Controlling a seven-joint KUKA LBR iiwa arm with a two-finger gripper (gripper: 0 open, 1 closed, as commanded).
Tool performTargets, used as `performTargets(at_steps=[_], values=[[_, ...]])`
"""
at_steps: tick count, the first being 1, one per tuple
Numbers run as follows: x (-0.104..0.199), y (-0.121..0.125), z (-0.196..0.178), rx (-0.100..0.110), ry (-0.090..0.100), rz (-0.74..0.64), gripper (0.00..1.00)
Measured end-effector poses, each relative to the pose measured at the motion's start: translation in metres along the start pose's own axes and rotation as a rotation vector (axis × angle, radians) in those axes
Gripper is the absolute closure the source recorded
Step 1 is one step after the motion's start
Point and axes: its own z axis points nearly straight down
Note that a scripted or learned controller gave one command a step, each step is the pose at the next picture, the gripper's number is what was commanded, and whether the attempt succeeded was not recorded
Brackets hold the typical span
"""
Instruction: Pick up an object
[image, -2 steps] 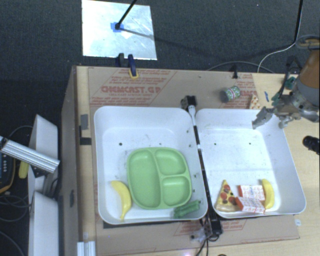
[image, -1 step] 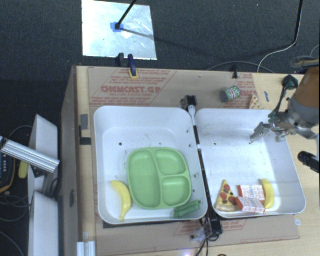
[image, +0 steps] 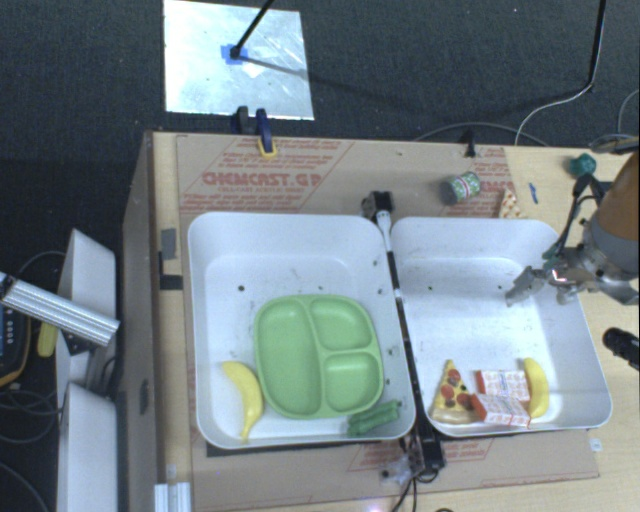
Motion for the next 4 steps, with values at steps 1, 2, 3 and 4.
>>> performTargets(at_steps=[1,2,3,4], values=[[0.000,0.001,-0.011,-0.003,-0.001,-0.002,1.00],[0.006,-0.007,-0.038,-0.001,0.001,-0.002,1.00],[0.048,-0.019,-0.054,-0.001,0.001,-0.003,1.00],[0.042,0.032,-0.029,-0.001,0.001,-0.004,1.00]])
